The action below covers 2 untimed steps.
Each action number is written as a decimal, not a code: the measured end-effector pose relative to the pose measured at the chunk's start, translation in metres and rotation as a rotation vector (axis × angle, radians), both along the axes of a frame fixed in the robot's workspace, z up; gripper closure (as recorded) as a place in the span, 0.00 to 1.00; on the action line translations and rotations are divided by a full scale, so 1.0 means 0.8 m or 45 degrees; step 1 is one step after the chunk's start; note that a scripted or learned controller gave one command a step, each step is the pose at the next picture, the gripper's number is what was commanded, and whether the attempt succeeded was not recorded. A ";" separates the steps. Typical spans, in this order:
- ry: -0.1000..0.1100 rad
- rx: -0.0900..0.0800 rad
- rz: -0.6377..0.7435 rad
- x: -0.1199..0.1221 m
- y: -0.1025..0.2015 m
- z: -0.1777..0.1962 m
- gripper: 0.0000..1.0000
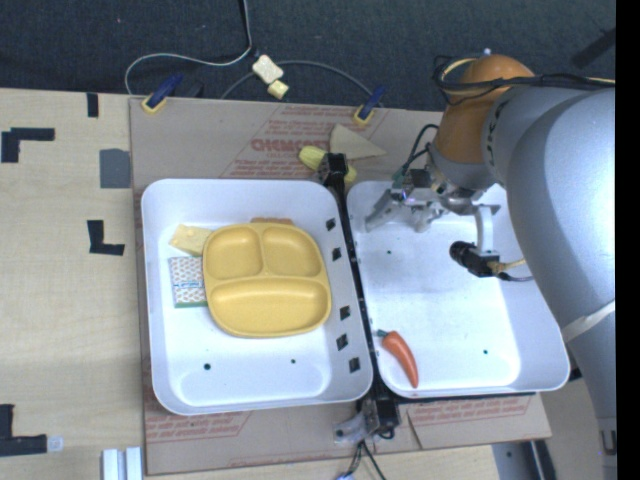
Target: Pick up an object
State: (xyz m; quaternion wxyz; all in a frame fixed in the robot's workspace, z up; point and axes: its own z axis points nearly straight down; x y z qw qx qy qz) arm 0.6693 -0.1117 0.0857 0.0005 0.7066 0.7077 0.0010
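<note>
An orange carrot (402,355) lies in the near left corner of the right bin (500,368). My gripper (401,215) hangs over the far left part of that bin, well behind the carrot, open with nothing between its fingers. In the left bin (240,388) a yellow divided plate (267,278) rests in the middle. A small patterned box (186,280) and a pale yellow wedge (188,237) lie against the plate's left side.
A black divider strip (346,268) runs between the two bins. The grey arm (560,198) fills the right side above the right bin. A yellow object (313,156) and a tan scrap (357,143) lie on the cardboard behind the bins.
</note>
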 end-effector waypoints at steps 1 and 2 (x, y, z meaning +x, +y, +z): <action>-0.001 -0.003 0.003 0.000 0.000 0.013 1.00; -0.007 -0.005 -0.004 0.000 -0.052 0.135 1.00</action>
